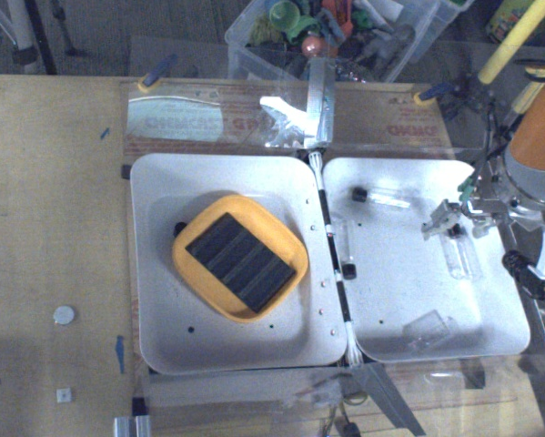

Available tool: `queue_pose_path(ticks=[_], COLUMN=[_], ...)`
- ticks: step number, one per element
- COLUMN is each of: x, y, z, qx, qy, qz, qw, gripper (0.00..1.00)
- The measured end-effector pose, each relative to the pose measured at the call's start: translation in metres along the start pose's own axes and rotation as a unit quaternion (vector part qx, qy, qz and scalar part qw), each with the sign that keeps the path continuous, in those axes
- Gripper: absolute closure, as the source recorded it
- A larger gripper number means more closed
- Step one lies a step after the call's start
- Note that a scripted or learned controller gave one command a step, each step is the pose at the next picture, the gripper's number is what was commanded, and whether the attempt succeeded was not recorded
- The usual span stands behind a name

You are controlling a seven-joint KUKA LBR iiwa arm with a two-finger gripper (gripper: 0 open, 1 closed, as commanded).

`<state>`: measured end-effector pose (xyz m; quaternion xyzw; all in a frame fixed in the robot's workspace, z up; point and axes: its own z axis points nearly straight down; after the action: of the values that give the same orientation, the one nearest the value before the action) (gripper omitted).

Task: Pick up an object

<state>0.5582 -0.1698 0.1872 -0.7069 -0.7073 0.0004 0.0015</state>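
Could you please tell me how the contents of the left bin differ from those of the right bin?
The left bin holds one large yellow object with a dark ribbed top; the right bin holds small, mostly clear items, such as a black-capped tube. The gripper is over the right bin, not the left. Both bins are shallow and white.

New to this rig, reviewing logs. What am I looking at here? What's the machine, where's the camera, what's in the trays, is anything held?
One camera, fixed above the bench, looks down at a slant. The robot arm, grey with an orange band, reaches in from the right; its hand hangs over the right bin. The left bin holds a yellow object with a dark ribbed top. The right bin holds small clear pieces, one with a black cap. Nothing visibly sits in the hand; it is too small to judge further.
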Motion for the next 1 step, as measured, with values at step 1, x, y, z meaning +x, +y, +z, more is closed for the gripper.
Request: queue_pose_path(ticks=[1], x=[-0.0507], y=[-0.0123], z=[0.0565], qx=[0.0], qy=[0.002], qz=[0.011], qw=[0.9999], gripper=[0.0])
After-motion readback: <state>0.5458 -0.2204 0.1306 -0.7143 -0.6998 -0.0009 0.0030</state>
